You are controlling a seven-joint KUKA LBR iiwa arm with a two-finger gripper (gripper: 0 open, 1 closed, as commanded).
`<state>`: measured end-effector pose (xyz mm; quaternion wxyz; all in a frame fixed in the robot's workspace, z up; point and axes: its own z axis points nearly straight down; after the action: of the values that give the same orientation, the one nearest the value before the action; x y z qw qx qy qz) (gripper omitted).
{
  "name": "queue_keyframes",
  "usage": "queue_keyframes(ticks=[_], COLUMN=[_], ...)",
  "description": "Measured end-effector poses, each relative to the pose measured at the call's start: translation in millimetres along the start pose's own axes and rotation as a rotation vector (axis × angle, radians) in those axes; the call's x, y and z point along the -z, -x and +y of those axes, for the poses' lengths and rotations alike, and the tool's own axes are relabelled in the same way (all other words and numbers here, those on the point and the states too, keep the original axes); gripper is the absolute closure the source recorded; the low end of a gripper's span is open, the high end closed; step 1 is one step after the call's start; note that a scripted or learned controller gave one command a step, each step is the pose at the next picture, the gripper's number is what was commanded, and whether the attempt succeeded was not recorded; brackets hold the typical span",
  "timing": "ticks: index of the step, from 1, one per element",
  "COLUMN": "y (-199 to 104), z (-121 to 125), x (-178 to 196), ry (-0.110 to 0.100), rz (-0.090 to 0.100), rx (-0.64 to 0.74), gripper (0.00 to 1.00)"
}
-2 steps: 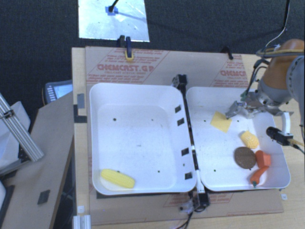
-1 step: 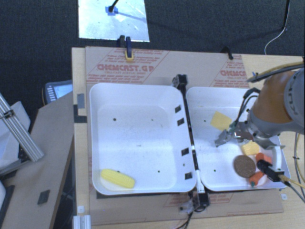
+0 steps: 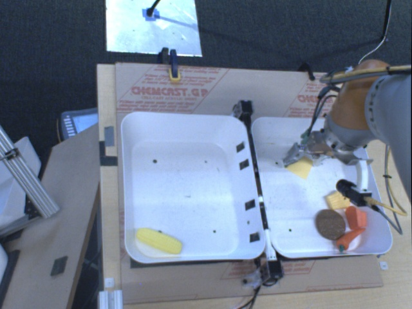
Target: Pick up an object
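My gripper (image 3: 297,156) hangs over the upper middle of the right bin (image 3: 277,192), with the grey arm and its orange band coming in from the right. A pale yellow wedge (image 3: 300,168) shows directly under the gripper tip, touching or very close to it; I cannot tell if it is gripped or lying on the bin floor. In the right bin's near right corner are a second yellow piece (image 3: 335,201), a brown round disc (image 3: 330,224) and two orange pieces (image 3: 356,217) (image 3: 347,240).
The left bin (image 3: 187,140) holds a yellow corn-like object (image 3: 159,241) in its near left corner. A black-clipped divider (image 3: 253,179) runs between the two bins. A shiny metal sheet (image 3: 153,18) lies beyond the bench at the back.
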<state>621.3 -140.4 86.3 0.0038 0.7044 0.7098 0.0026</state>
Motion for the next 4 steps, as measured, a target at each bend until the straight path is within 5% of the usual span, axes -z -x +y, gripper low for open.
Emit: queue_keyframes(ticks=[1,2,3,4], y=[40,38,-25,-103], z=[0,1,35,50], x=[24,34,121,128], ry=[-0.005,-0.002,0.004,-0.005], rz=[-0.001,0.0,0.002,0.004], rx=[-0.008,-0.004,0.004,0.004], gripper=[0.0,1.0,1.0,1.0])
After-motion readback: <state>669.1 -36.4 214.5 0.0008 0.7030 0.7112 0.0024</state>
